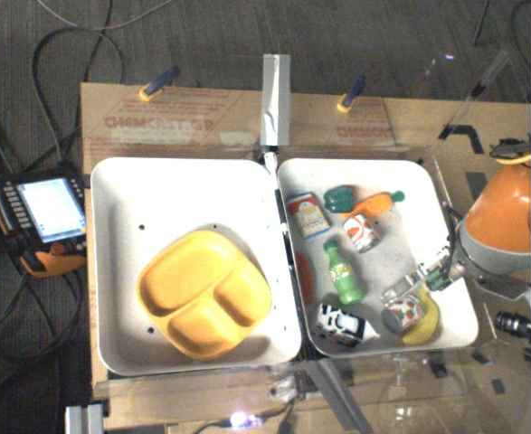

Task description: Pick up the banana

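Looking smooth and slightly glossy, like moulded plastic: two white bins (111,269), yellow divided tray (206,292) lying in the left one. Showing a waxy, matt yellow skin: banana (425,325) at the near right. Gleaming with a shiny plastic sheen: green bottle (343,274). Catching light like bright metal with a printed paper label: can (403,307) beside the banana. Appearing as matt brown cardboard with faded red print: worktop (184,120) covering. Reading as rough, dull grey carpet: floor (111,25). Shining as glossy orange plastic: arm band (505,211).
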`<state>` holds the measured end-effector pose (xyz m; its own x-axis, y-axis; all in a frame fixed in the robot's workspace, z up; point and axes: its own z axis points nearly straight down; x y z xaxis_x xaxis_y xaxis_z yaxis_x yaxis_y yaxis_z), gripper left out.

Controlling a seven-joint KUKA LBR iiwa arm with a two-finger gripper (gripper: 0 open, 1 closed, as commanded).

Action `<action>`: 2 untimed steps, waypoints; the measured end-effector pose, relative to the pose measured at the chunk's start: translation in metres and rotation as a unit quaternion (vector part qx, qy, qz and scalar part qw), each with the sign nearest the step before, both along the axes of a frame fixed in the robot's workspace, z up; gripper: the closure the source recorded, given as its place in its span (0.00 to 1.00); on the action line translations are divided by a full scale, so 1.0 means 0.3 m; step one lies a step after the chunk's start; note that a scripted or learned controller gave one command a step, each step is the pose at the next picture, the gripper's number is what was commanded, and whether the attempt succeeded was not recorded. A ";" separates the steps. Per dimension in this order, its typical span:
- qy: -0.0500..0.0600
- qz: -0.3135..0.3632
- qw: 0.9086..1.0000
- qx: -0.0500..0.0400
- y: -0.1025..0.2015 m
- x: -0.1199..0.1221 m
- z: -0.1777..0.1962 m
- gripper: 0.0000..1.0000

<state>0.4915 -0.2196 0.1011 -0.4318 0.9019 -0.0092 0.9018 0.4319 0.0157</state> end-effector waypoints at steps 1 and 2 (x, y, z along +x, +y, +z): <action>0.008 0.051 0.999 0.000 -0.009 0.022 0.469 0.00; 0.006 0.112 0.994 -0.001 -0.005 -0.006 -0.024 0.00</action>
